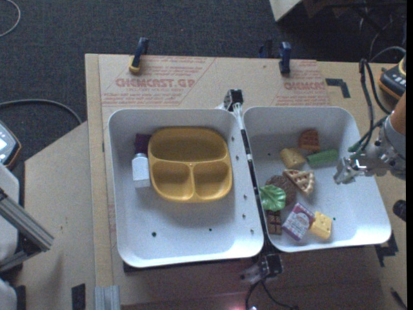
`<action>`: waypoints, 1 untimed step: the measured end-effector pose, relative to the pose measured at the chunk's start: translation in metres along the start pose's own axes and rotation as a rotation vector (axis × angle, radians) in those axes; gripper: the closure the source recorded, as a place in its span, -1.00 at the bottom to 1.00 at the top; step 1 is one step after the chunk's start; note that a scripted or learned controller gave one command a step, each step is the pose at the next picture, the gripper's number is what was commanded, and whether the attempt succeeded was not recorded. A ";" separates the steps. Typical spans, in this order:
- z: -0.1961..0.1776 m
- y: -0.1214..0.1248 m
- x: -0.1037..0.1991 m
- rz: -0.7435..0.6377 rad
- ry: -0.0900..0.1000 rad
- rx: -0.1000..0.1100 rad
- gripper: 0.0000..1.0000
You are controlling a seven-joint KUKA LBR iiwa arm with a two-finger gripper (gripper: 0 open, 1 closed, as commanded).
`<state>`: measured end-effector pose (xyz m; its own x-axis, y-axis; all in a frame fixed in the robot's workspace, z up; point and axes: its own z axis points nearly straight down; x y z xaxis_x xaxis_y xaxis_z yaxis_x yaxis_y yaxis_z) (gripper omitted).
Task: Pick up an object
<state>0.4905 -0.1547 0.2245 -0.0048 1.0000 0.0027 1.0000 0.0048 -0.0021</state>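
Two bins point(122, 192) — one yellow tray point(190, 163), one bottle point(141, 170) (left bin).

Dark carpet floor point(77, 18) around bench point(193, 82)

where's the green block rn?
The green block lies in the right bin, toward its far side, just right of the yellow piece and left of the gripper.

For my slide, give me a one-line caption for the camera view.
Gripper hovers over the right bin of toy food, by the green block; the left bin holds a yellow tray.
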 end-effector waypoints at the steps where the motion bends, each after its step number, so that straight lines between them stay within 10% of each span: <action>1: -0.009 0.012 0.054 -0.002 -0.002 -0.005 1.00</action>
<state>0.5024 -0.1007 0.2337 -0.0071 1.0000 0.0009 1.0000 0.0071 0.0034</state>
